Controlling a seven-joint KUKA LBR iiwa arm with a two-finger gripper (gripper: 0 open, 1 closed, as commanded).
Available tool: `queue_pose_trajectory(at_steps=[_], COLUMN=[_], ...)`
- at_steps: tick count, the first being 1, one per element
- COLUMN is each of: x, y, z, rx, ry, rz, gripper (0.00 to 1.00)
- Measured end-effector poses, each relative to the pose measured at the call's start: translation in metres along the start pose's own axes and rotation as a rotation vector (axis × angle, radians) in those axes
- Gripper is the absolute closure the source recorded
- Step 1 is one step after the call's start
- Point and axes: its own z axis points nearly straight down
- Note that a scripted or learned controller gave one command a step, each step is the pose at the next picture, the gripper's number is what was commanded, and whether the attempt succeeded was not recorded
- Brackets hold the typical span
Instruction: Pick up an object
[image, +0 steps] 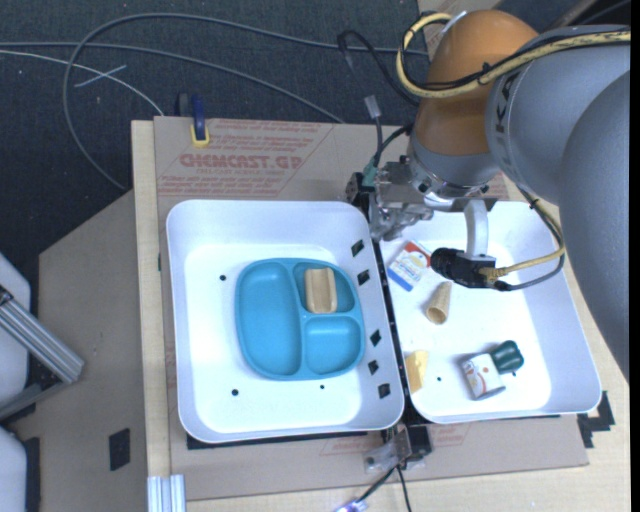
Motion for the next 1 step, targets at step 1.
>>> queue_pose_trajectory(at_steps=[1], x=[0.0425], y=[0.0275], z=[-0.0074], rx=[-0.001], ry=[0.0], rz=[0.001], gripper=[1.0])
